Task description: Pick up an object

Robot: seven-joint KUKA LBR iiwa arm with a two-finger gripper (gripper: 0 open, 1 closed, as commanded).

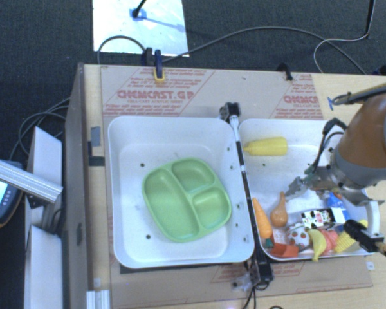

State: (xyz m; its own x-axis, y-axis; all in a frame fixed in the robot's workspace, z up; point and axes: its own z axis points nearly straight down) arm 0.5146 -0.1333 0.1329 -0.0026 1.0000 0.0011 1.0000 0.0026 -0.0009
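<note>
Toys crowd the near end of the right bin (pixel 289 129): an orange carrot (pixel 262 219) along its left wall, a tan pear-shaped piece (pixel 280 212) just beside it, a banana (pixel 318 242) and small bits at the near edge, while a yellow corn cob (pixel 265 147) lies alone at the far end, long axis left to right. The gripper (pixel 300 184) hangs over the bin's middle, nothing between its fingers, which look parted. The pear-shaped piece lies nearest, just left and nearer. The left bin (pixel 125 140) holds a green divided plate (pixel 186 198).
</note>
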